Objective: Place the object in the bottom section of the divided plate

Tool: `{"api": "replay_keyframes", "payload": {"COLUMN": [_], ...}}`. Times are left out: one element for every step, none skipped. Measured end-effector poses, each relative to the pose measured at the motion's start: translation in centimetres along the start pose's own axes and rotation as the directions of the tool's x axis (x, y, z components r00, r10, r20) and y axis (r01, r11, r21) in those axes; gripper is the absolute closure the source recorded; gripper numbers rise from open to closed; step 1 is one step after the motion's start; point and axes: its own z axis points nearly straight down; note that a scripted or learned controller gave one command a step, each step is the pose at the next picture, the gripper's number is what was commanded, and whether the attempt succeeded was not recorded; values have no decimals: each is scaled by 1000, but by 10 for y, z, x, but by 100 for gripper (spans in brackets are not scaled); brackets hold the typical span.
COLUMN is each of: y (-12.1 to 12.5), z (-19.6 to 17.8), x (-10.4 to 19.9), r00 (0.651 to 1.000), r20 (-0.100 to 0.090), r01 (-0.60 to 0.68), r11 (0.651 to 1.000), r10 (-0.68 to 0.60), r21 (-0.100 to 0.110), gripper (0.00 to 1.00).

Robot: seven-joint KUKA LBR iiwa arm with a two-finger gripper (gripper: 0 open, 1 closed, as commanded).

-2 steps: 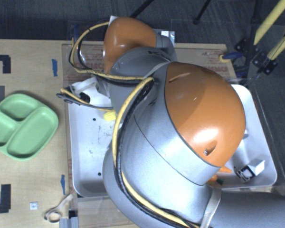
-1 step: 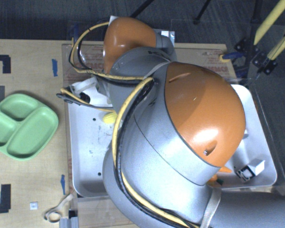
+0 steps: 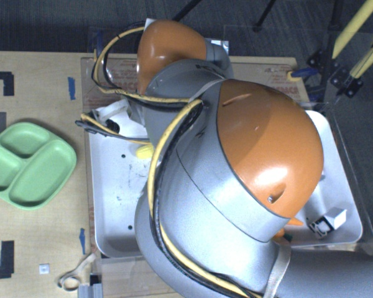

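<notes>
A light green divided plate (image 3: 31,165) lies on the wooden bench at the left, outside the bins, with two small sections at the top and one large section (image 3: 42,172) at the bottom, all bare. The grey and orange arm (image 3: 236,166) covers most of both bins. Its wrist end, white with black parts (image 3: 110,121), sits over the top left corner of the left bin (image 3: 112,197). A small yellow object (image 3: 144,152) peeks out from under the arm in that bin. The gripper's tips are hidden under the arm.
The right bin (image 3: 348,222) shows a small white and black piece (image 3: 326,222) and an orange bit (image 3: 292,223) by the arm's edge. A beige loop of cord (image 3: 71,279) lies on the bench at lower left. Black marks and blue tape dot the bench.
</notes>
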Motion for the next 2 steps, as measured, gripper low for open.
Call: {"api": "replay_keyframes", "payload": {"y": [0,2], "z": [0,-6], "x": [0,-1], "r00": [1000,1000], "r20": [0,6], "r01": [0,-3], "r11": [1000,1000], "r10": [0,3], "r21": [0,0], "gripper": [0,100]}}
